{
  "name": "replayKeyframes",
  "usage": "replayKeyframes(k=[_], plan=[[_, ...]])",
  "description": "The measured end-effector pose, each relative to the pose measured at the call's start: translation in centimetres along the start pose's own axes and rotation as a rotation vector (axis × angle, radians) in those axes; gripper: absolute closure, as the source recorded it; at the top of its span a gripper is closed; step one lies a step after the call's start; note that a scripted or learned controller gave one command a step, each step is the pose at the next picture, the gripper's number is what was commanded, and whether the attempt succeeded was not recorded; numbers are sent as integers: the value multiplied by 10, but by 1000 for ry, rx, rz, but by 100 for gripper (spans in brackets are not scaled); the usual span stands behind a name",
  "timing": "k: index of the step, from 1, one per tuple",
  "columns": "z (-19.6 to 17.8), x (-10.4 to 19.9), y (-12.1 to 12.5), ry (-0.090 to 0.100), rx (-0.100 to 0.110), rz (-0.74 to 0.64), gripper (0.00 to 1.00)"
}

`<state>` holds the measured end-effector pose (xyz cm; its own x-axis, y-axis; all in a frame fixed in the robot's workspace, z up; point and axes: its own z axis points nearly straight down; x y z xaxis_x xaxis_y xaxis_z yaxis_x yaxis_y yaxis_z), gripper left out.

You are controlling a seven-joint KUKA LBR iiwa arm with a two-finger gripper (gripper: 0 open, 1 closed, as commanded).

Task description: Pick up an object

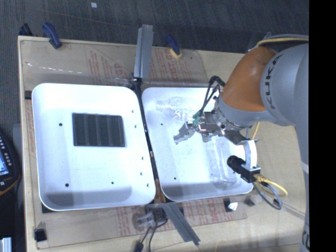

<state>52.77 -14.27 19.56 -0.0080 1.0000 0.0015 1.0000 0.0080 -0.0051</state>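
The pale wooden bench (79,62), printed with faded red lettering, fills most of the camera view and carries two shallow white plastic bins side by side. The left white bin (52,182) holds a dark ribbed rectangular slab (98,129) lying flat near its middle, well apart from the walls. The right white bin (173,177) sits just beside it, the two rims nearly touching along a dark seam.

The grey arm with the orange band (249,85) reaches in from the right and covers the right bin's upper right corner and part of its right wall. At its end the two-finger gripper (185,134) hangs over the middle of the right bin, pointing left; whether its fingers are open or closed cannot be told, and nothing can be seen between them.

Two clear objects lie in the right bin. A clear crumpled plastic bottle (173,108) rests near the bin's far wall, just above and left of the gripper. A clear upright-looking plastic container (219,164) lies toward the near right corner, below the wrist and hard to make out against the white floor.

A grey metal bar (143,51) stands at the far end of the seam, another grey metal bar (178,224) at the near end. Two blue clamps (51,34) (172,44) grip the bench's far edge. A yellow cable (273,190) loops beside the right bin's near corner.
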Motion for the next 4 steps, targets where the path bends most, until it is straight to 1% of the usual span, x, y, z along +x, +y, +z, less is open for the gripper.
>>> replayKeyframes(k=[1, 2, 3, 4], plan=[[-47, -41, -1, -2, -2, 161, 0], [-160, -46, -39, -1, -7, 314, 0], [-142, -60, -51, -1, -5, 241, 0], [-124, -59, -51, -1, -4, 39, 0]])
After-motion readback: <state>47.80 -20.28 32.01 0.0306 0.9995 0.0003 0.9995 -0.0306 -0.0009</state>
